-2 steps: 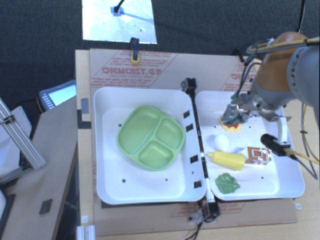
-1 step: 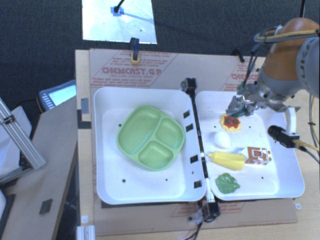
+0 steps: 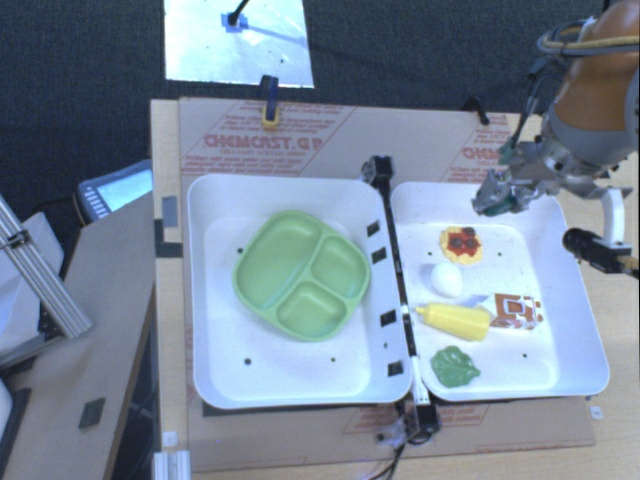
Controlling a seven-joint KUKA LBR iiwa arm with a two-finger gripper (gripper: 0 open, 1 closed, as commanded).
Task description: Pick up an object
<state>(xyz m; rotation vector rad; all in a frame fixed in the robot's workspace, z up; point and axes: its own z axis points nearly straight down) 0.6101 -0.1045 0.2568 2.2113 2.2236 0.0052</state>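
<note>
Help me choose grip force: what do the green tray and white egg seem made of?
Green tray: likely moulded plastic, matte, with uniform colour and rounded compartment edges. White egg: smooth, slightly glossy, probably hard plastic; a soft highlight suggests this, though the view leaves it uncertain.

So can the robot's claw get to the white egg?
Probably yes. The gripper hangs over the right bin's far edge, and the white egg lies uncovered below the pizza toy, with open space above it.

Red lettering reading "CHEMCAST" runs across the brown protective sheet [image 3: 300, 133] covering the tabletop behind the bins; a mirrored repeat appears at right, with the smaller print there too blurred to read.
</note>
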